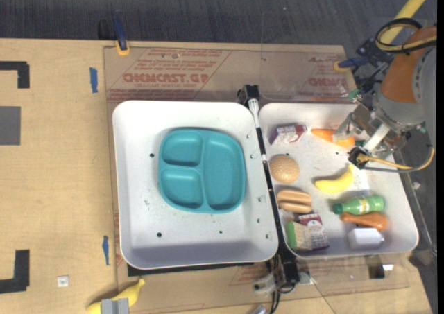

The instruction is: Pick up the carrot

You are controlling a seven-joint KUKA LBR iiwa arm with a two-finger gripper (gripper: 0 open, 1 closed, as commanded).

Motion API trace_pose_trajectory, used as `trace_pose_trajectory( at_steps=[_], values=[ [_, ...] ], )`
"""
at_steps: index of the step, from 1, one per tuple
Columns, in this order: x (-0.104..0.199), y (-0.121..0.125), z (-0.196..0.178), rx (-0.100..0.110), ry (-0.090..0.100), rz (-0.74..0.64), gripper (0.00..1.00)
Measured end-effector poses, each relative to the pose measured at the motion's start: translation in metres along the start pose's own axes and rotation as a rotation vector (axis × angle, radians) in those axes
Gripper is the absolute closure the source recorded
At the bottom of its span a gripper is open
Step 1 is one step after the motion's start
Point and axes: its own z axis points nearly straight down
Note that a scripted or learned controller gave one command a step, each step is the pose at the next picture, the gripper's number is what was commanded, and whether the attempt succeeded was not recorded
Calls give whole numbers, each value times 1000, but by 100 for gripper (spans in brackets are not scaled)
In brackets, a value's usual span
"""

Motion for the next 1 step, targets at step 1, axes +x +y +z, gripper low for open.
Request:
trace_pose_trajectory(
  at_steps=[1],
  values=[
    [26, -27, 21, -1, 1, -56, 0]
  ],
)
